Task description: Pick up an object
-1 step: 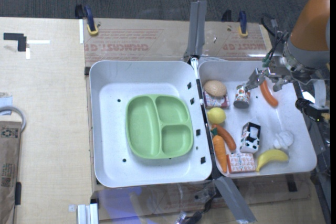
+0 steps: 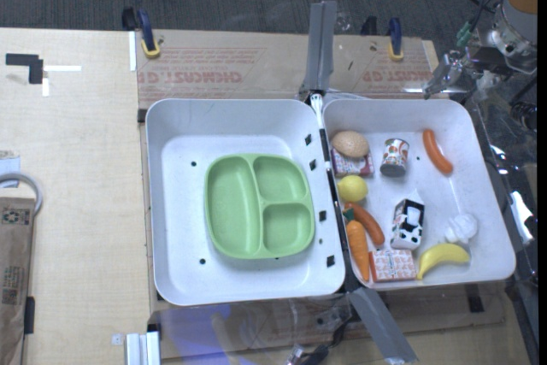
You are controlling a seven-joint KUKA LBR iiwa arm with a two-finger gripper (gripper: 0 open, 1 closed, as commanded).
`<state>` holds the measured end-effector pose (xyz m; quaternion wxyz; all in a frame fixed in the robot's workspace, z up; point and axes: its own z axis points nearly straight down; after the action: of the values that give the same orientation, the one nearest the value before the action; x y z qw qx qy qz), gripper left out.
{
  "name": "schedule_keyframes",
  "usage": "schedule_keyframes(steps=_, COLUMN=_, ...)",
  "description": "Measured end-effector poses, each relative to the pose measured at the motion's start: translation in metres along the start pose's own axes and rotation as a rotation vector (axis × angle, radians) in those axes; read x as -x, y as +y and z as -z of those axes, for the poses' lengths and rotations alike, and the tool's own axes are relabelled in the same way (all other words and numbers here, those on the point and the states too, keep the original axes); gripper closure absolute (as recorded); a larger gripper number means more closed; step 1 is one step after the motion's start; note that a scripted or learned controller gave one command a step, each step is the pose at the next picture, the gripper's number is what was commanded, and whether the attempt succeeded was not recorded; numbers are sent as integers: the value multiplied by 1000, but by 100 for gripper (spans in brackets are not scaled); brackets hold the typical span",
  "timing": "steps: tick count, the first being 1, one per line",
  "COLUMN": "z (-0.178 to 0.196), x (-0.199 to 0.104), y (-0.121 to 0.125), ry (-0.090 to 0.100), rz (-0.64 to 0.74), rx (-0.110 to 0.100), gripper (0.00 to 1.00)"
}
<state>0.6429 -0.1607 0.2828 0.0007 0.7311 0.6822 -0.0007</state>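
Gripper (image 2: 444,74) parked above the right bin's far right corner; nothing held.

Finger state cannot be told from this view. The nearest candidate, a sausage (image 2: 437,151), lies in the right bin (image 2: 487,184) just below and near the gripper, its long axis running diagonally from far-left to near-right.

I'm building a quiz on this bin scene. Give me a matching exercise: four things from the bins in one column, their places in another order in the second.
1. green plate
2. banana
3. sausage
4. lemon

A. right bin, far right corner
B. left bin, middle
C. right bin, left side, below the bread roll
D. right bin, near right corner

Pairs: 1-B, 2-D, 3-A, 4-C
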Motion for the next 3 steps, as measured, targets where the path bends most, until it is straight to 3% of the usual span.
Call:
schedule_keyframes(steps=1, z=-106, x=25, y=17, ry=0, rz=-101, rx=-3, gripper=0)
schedule_keyframes(steps=2, z=-155, x=6, y=-22, ry=2, rz=-467, rx=2, gripper=0)
schedule_keyframes(steps=3, z=-189, x=38, y=18, ry=9, rz=-409, rx=2, gripper=0)
